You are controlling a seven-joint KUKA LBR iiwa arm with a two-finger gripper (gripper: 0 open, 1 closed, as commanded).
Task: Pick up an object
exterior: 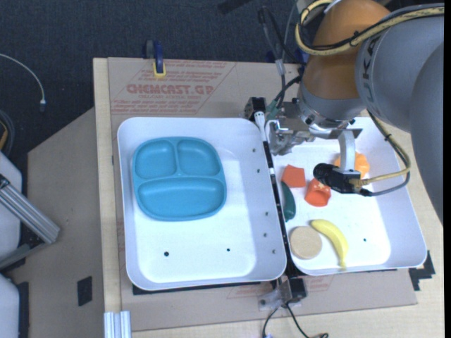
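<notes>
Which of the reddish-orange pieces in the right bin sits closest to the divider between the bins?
The square red-orange block; the orange cup-like piece lies farther right.

Robotics lab (arm [394,55], bins [127,189])

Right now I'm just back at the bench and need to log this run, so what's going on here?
The grey KUKA arm with the orange band reaches in over the right shallow white bin. Its hand hangs above that bin's upper left corner, with nothing visibly held. Below it lie a red-orange block, a small red cup-like piece, a yellow banana and a round tan disc. The left white bin holds a blue divided plate.
</notes>
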